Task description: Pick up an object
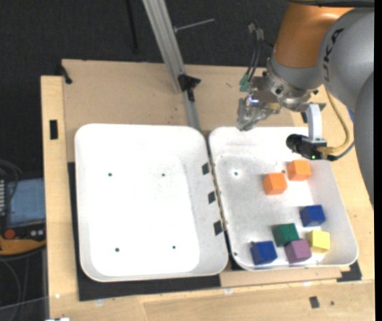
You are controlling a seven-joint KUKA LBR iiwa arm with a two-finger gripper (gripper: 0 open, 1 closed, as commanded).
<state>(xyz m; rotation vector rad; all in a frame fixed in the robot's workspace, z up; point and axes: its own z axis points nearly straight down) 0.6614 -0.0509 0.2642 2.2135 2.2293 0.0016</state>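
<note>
**Camera view: nothing lifted yet, gripper poised over the right bin's far corner**

Camera view shows the pick not yet made. Every block lies loose on the floor of the right bin (244, 149): two orange cubes (275, 183) side by side near the middle, with the second orange one (299, 170) just beyond it; a blue cube (312, 215) further toward the near wall; and a cluster at the near edge made of a green cube (285, 233), a purple cube (298, 250), a yellow cube (320, 239) and another blue cube (263, 252). The left bin (90, 179) holds no blocks.

The arm (311, 32) reaches in from the right, its orange band high in the frame and the wrist bent downward. The gripper (249, 118) hangs at the far-left corner of the right bin, well apart from all the blocks. Nothing is visible between its fingers, but at this slant and blur I cannot tell how wide they stand.

By my judgement, the whole task remains: choosing a block, travelling over it, descending, closing and lifting.
</note>
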